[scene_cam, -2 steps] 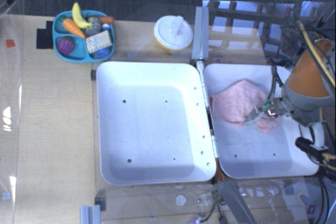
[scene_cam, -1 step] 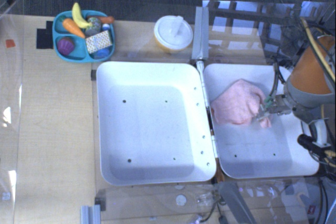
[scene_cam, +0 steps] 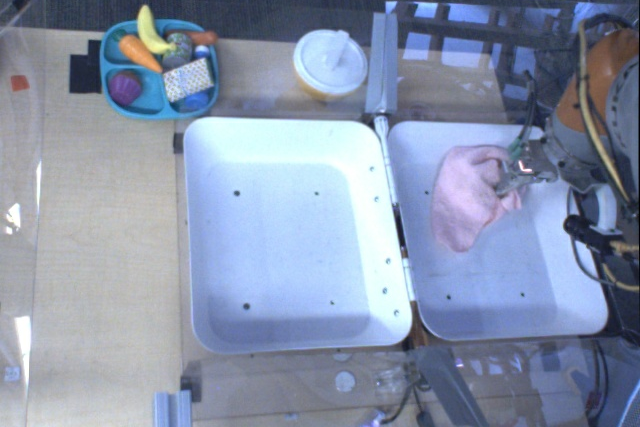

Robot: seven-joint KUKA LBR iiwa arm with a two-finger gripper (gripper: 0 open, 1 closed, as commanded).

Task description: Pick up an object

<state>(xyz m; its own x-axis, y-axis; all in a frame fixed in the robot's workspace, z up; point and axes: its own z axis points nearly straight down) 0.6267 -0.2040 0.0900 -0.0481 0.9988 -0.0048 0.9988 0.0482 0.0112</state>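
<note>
Camera view looks down at a slant on two white bins side by side; the right bin (scene_cam: pixel 560 305) holds a crumpled pink cloth (scene_cam: pixel 465 200) in its upper left part, well clear of the bin's lower wall. The gripper (scene_cam: pixel 517 170) sits at the cloth's upper right edge, at the right of the frame, touching or pressed into the fabric there; its tips are too small and cluttered to read, so whether it is spread or pinching the cloth I cannot tell. The step in hand looks like the grasp itself; to do it well, the tips should bite into a raised fold rather than a flat edge, since thin fabric slips out easily; a straight upward lift afterwards would show whether the cloth comes along, and the trailing part should clear the bin rim before any sideways travel.

Around it, the left bin (scene_cam: pixel 280 235) lies to the left, across the divider; a white lidded cup (scene_cam: pixel 331 62) stands on the tabletop (scene_cam: pixel 90 245) above it; a blue tray (scene_cam: pixel 150 105) of toy food, with a banana (scene_cam: pixel 150 31) and a carrot (scene_cam: pixel 138 52), sits at the upper left. Nothing lies on the cloth, and none of these stands in the way.
</note>
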